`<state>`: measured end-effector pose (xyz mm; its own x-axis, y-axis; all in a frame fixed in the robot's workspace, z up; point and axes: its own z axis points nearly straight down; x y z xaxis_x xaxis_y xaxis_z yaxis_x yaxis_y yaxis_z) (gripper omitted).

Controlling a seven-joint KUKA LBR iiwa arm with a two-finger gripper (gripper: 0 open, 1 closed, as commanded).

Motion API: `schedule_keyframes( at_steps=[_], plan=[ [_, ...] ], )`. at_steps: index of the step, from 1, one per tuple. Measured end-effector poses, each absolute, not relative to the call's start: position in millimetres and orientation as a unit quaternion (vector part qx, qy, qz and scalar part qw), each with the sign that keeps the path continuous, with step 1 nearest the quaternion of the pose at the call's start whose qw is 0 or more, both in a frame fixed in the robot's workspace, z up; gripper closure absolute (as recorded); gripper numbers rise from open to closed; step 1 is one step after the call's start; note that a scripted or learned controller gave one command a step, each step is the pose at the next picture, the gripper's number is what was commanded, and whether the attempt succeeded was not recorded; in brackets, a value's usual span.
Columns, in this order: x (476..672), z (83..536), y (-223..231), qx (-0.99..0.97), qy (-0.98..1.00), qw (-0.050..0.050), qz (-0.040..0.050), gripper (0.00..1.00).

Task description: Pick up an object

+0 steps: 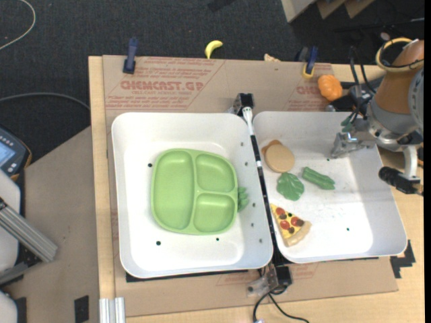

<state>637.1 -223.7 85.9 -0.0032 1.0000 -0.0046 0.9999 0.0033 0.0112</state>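
Gripper [345,140] sits over the far part of the right-hand bin [377,244], nothing visibly in my grasp. Whether I am spread wide or closed I cannot tell at this slant.

Candidates, placed from my tip:
- green toy pod [318,178]: nearest, just off my tip on the side away from my arm and toward the near rim
- green toy leaf [291,186]: just beyond the pod
- round tan biscuit-like piece [278,157]: further out, near the wall between the bins
- toy pizza slice [291,225]: well apart, by the near rim
- green divided plate [195,191]: across the wall, in the left-hand bin [135,147]

Risks, my judgement:
- pod and leaf lie close, so a descent between them could nudge both and grip neither
- leaf, biscuit and slice look flat, so a closure may slide over them onto the bin floor
- biscuit is near the wall, so a descent there may strike the rim

Writing: the cardboard sheet [161,85] under the bins reads "CHEMCAST" in red, the line beneath it too small to read, as is the red print further along
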Motion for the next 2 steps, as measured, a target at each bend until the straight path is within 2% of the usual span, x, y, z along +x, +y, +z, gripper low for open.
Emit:
schedule_keyframes(
  at_steps=[2],
  plan=[
    [634.9,107,-224,0.706,0.708,0.006,0.0006,1.00]
  ],
)
